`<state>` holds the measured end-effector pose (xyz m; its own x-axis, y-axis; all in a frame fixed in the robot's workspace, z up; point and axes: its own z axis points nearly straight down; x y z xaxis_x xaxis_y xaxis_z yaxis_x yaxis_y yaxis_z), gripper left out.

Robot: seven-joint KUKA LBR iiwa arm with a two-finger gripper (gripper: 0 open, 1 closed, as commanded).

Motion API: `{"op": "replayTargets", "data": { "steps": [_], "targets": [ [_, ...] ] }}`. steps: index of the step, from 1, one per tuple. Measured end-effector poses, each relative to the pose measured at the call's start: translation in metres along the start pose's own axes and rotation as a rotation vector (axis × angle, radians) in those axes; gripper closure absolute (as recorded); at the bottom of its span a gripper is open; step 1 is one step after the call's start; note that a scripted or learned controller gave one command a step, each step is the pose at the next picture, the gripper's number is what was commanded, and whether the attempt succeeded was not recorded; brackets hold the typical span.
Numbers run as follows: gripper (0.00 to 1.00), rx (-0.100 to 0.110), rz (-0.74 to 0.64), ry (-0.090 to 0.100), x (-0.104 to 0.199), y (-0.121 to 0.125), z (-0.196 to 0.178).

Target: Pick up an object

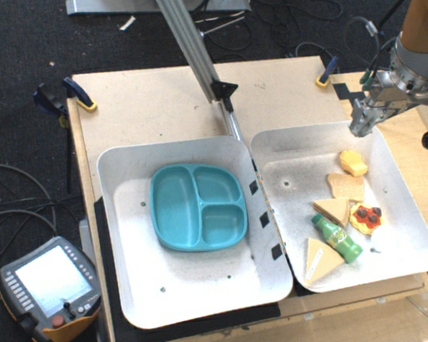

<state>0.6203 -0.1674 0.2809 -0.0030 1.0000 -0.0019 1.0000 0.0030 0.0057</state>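
Observation:
The right bin holds a cluster of toy food: a yellow piece at the back, a tan slice below it, a green bottle, a red and yellow piece, and pale wedges near the front. My gripper hovers over the back right rim of this bin, above and just right of the yellow piece. Nothing shows between its fingers.
A teal divided plate lies in the left bin. A slanted metal pole crosses the back of the bench. Clamps sit at the board's back corners. A teach pendant lies on the floor at left.

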Motion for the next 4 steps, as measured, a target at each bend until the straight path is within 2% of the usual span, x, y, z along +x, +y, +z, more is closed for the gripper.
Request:
{"op": "replayTargets", "data": {
  "steps": [1,2,3,4],
  "targets": [
    [1.0,0.009,-0.003,0.003,0.048,-0.031,0.012],
    [1.0,0.008,-0.005,0.003,0.103,-0.045,0.012],
    [1.0,0.008,-0.003,0.003,0.142,-0.071,0.022],
    [1.0,0.009,-0.004,0.003,0.193,-0.089,0.041]
  ]
}}
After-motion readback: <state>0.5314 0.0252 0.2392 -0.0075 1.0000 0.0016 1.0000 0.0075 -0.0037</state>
